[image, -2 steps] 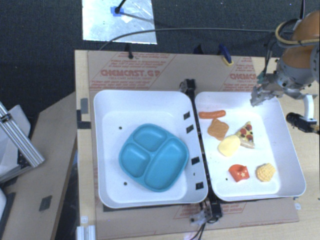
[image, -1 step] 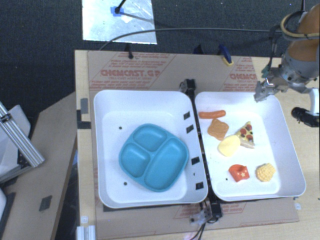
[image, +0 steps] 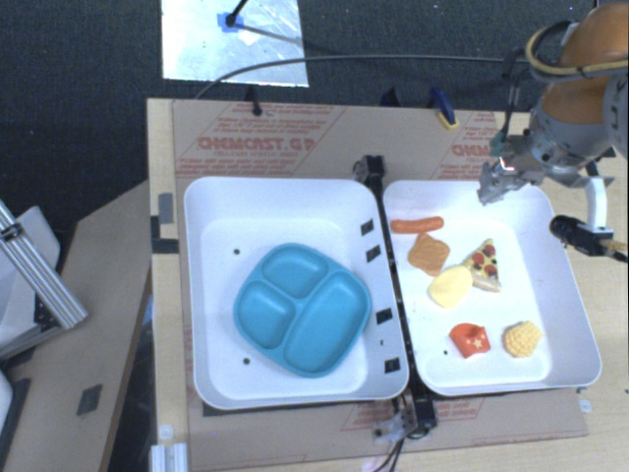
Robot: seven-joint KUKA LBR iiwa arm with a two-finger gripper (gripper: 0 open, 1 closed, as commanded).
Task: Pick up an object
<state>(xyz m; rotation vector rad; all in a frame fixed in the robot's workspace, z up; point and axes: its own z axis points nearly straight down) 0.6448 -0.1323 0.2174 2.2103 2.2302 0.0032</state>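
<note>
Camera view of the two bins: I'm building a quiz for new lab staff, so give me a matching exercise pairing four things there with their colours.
Things:
1. divided plate
2. sausage
3. corn cob
4. cube with a star

Colours:
A. red
B. yellow
C. blue
D. orange

Pairs: 1-C, 2-D, 3-B, 4-A. The plate lies in the left bin; the other three lie in the right bin.

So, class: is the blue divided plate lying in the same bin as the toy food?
No: the blue divided plate lies alone in the left bin, while the toy food sits in the right bin.
</note>
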